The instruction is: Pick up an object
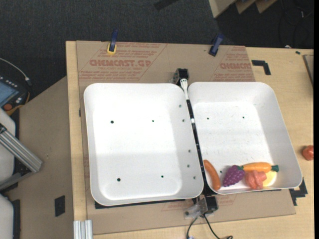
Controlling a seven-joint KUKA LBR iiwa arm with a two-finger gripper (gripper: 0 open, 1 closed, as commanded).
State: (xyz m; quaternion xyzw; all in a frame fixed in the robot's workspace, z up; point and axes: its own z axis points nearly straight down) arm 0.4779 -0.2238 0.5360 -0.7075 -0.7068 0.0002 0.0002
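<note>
Counter (50, 133): brown board; two white bins
Right bin (239, 108): toys along its near edge
Toys: sausage (212, 174); beside it purple grapes (233, 175); then carrot (259, 167)
Left bin (134, 138): beside right bin

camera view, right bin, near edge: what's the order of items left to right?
Along the near wall of the right bin: orange sausage-shaped toy → purple grape bunch → red toy, with a carrot lying just above it. A pale yellow item overlaps the red toy, so I left it unplaced.
</note>
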